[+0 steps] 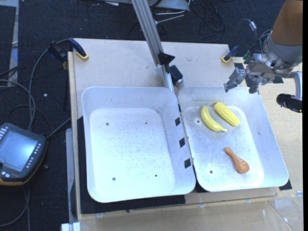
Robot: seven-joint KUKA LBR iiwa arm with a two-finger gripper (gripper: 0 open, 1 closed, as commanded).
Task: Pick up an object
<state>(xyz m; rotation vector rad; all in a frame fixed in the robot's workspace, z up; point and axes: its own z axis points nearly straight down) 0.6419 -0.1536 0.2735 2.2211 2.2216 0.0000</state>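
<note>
In the right bin (269, 143) lie a yellow banana (211, 120), a yellow corn-like piece (226, 114) just right of it, and an orange drumstick-shaped piece (237, 160) nearer the front. My gripper (243, 83) hangs above the bin's back edge, up and to the right of the yellow pieces. Its two dark fingers are spread apart with nothing between them.
The left bin (91, 129) sits beside the right one, with black clips along the shared edge. A slanted metal pole (150, 28) rises from the back of the bench. Yellow clamps (81, 56) stand at the bench's back corners. A teach pendant (17, 153) lies at the far left.
</note>
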